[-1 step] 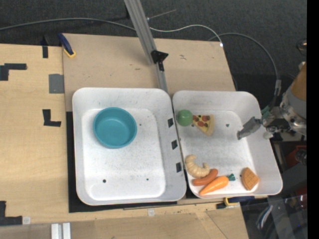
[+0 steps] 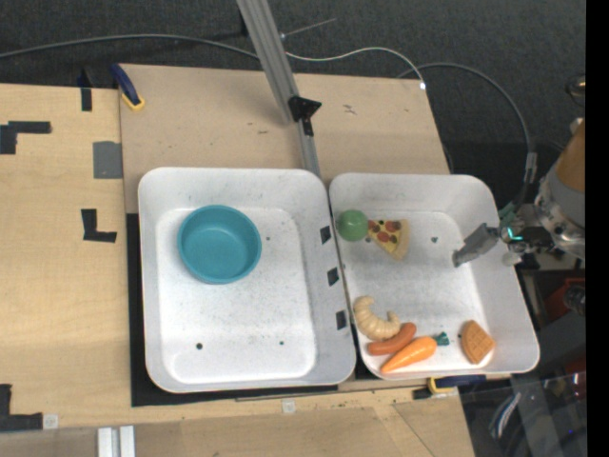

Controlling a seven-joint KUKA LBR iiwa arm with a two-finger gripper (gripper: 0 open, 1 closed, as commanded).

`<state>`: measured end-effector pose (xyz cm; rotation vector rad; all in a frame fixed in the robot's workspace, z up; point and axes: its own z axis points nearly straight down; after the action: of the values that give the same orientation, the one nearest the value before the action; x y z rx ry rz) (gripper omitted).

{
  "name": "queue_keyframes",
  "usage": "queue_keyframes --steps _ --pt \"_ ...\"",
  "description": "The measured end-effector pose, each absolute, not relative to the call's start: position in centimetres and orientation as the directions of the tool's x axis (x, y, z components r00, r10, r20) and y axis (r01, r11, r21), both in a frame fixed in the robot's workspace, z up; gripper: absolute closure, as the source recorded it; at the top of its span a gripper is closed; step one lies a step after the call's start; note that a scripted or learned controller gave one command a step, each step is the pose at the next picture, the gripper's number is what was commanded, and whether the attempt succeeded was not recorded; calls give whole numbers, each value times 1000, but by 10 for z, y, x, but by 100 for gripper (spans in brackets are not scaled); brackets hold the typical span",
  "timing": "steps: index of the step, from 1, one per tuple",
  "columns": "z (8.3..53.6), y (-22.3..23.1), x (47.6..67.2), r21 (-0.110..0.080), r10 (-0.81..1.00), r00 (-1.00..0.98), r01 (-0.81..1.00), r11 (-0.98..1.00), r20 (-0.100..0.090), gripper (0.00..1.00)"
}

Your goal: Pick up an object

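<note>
I see the arm (image 2: 563, 198) reaching over the right bin (image 2: 495, 284). I cannot tell how its jaws stand.

**Wooden surface on a dark floor**

A pale wooden surface (image 2: 238, 112) fills the left and centre of the frame, marked with short black tape strips (image 2: 95, 225) and a grey patch (image 2: 108, 159) at the left. A blue and yellow clamp (image 2: 127, 87) sits at its upper left edge. A grey metal pole (image 2: 271, 55) slants down from the top centre. Behind, dark carpet-like floor (image 2: 476, 27) spans the top and right, crossed by thin pale cables (image 2: 143, 38). Lighting is even, with soft shadows.
</note>
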<state>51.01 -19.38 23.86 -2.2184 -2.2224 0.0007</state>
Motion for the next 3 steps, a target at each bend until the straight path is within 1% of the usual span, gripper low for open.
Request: queue_keyframes --steps 1,2,3 --pt "183 -192 519 -7 1000 -2 1000 2 1 0" --pt "119 -187 516 -9 1000 -2 1000 2 2 0" --pt "88 -187 516 -1 1000 -2 1000 2 -1 0"
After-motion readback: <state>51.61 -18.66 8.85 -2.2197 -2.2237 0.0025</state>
